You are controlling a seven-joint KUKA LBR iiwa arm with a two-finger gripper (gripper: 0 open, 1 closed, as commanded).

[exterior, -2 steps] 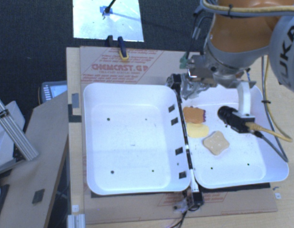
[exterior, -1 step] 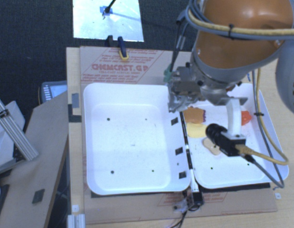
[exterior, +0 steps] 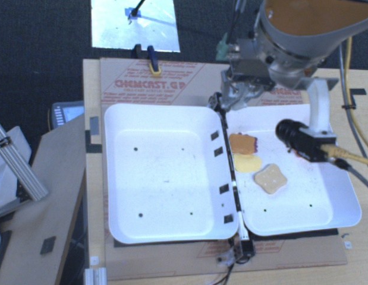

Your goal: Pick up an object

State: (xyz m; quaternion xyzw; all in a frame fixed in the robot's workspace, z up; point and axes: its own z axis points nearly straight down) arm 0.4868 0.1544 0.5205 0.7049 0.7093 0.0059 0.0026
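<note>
Red "CHEMCAST GP" lettering is read on the cardboard sheet [exterior: 172, 83] under the 2 bins. The gripper [exterior: 231, 98] is seen over the right bin's [exterior: 317, 202] far left corner; its jaw state cannot be told. Nearer the camera, apart from it, 3 pieces are laid: orange slab [exterior: 243, 143], yellow slice [exterior: 248, 164], toast [exterior: 270, 179].

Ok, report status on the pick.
End effector at far left corner of right bin. Bread slice, yellow piece, orange block lie inside. Nothing covers them.
</note>
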